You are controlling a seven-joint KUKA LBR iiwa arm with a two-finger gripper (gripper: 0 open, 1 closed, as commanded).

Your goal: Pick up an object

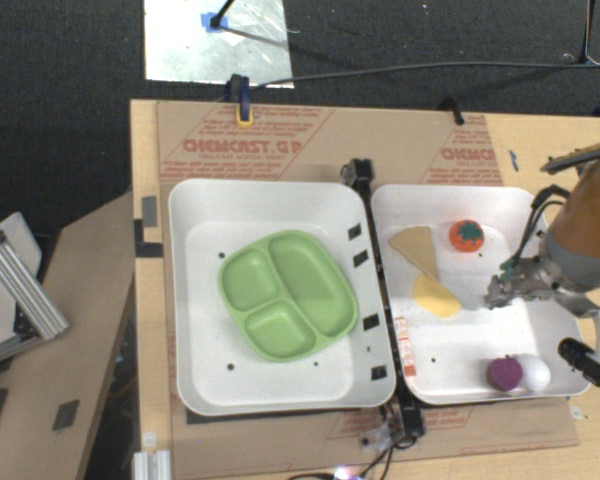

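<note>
The right bin [420,383] holds a tan wedge [416,245], a yellow piece [436,296], a red tomato-like toy [467,235], a purple ball [504,373] and a white ball [533,374]. My gripper [502,290] hangs low over the right bin's middle right, just right of the yellow piece and a little apart from it. Nothing shows between it and the bin floor. The arm comes in from the right with its orange band [590,216] above the wrist.
The left bin [195,268] holds a green divided plate [287,294]. A black divider with clips [375,298] runs between the bins. Cables [535,230] loop beside the wrist. A foil sheet [218,26] lies behind the bench.
</note>
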